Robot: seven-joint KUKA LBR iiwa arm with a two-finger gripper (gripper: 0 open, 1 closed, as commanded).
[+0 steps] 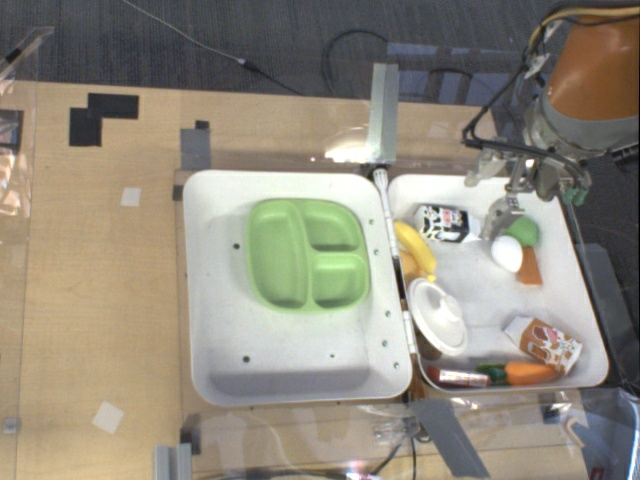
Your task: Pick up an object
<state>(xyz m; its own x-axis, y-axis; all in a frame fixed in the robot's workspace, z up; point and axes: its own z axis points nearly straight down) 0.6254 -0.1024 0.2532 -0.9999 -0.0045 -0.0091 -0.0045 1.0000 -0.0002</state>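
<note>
No writing is legible on the cow-print carton (pixel 441 223) or brown packet (pixel 545 343). The right bin (pixel 585 268) has one banana (pixel 416 249), one egg (pixel 507 253) and one carrot (pixel 530 373). The gripper (pixel 510 206) hovers above the egg; its state is unclear.

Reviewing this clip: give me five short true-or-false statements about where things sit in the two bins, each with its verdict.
1. The green divided plate lies in the left bin. True.
2. The banana lies on the green plate. False: it is in the right bin, by the divider.
3. The gripper hangs over the right bin. True.
4. The white bowl lies in the left bin. False: right bin.
5. A carrot lies along the right bin's near edge. True.
</note>
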